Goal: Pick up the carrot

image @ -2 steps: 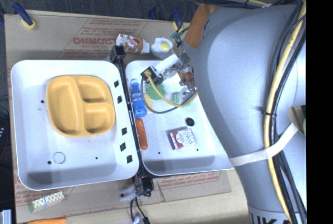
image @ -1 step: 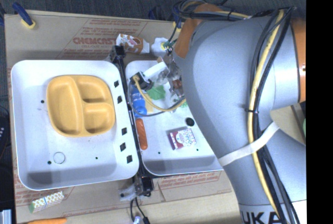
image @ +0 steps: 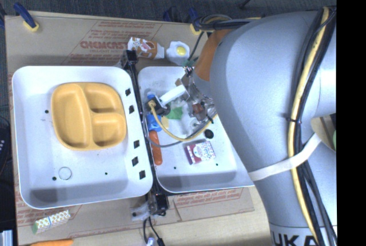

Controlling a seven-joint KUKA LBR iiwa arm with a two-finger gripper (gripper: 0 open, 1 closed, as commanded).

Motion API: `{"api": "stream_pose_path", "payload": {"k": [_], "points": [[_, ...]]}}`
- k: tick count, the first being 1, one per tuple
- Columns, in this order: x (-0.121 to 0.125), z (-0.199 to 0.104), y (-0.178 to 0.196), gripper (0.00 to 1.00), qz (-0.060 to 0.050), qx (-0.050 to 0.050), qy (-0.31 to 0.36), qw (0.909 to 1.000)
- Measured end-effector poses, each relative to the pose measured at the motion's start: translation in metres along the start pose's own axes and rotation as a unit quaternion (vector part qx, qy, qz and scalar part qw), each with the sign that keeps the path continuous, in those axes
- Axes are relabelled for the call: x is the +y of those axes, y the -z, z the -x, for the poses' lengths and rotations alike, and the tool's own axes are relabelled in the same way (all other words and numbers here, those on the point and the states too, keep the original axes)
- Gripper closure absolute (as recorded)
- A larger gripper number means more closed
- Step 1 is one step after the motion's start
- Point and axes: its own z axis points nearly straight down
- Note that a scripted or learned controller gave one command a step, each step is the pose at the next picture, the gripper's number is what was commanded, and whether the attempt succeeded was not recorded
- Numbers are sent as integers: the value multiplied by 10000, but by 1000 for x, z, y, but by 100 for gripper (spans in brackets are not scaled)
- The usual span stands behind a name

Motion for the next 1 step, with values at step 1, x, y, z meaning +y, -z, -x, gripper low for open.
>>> {"api": "stream_pose_path", "payload": {"k": [1], "points": [[-1, -1, 11, 100, -21, -1, 20, 10000]]}}
